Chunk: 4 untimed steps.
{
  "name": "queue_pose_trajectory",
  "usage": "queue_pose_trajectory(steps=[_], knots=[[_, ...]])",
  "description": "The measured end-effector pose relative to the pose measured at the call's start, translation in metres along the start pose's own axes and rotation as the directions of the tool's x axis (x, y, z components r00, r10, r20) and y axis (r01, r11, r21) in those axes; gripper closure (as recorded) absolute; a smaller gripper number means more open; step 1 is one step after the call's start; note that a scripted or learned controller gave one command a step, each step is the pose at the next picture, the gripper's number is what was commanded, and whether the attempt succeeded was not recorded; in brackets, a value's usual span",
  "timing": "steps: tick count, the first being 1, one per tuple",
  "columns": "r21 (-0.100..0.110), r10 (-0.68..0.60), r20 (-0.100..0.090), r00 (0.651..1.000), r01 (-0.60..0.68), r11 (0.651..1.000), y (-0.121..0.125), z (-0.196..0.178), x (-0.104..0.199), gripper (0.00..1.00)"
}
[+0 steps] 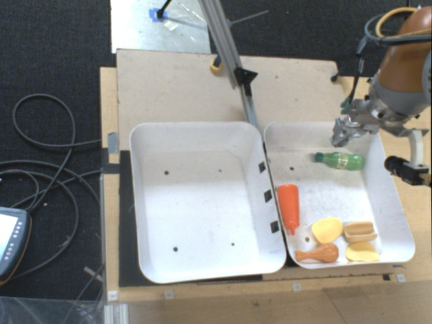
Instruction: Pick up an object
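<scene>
One green bottle lying just below gripper, grip state unclear

No legible text, labels, brands or numbers on any surface.

The gripper hangs above the right bin, just beside a green bottle lying flat; an orange carrot and yellow pieces lie nearer.

Arm cut off at right edge; tablet cut at left; gripper blurred, finger state unclear.
</scene>
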<state>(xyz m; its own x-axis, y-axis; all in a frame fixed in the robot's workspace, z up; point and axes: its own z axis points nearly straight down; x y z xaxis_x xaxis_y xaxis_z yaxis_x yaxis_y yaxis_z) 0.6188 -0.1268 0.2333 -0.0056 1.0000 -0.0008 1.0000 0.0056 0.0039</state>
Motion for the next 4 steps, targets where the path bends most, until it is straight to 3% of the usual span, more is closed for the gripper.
queue_pose_trajectory(steps=[2, 4], knots=[[0.004, -0.006, -0.004, 1.000, 0.006, 1.000, 0.000, -0.007, 0.116, 1.00], [0.001, -0.005, -0.003, 1.000, 0.005, 1.000, 0.017, -0.003, 0.205, 1.00]])
